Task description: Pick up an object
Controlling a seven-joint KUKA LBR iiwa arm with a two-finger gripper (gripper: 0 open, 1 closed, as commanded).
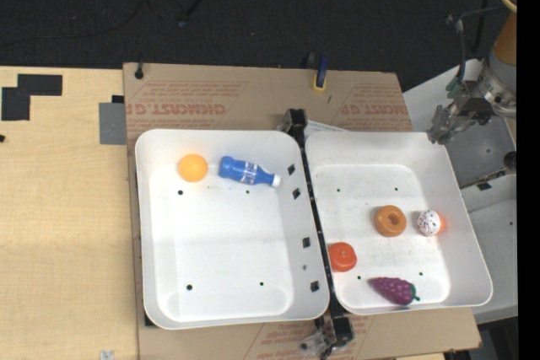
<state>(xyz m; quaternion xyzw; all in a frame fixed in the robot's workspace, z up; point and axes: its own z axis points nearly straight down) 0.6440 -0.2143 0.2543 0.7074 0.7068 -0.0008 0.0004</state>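
In the left bin an orange ball lies beside a blue bottle on its side, both near the far wall. The right bin holds an orange ring, a white ball with red spots, a red-orange round piece by the divider, and a purple grape bunch near the front. My gripper hangs outside the right bin's far right corner, above the bench, away from every object and holding nothing that I can see.
A brown cardboard sheet lies under both bins. A blue clamp sits at its far edge. A black clip row runs down the divider between the bins. The arm rises at the right edge.
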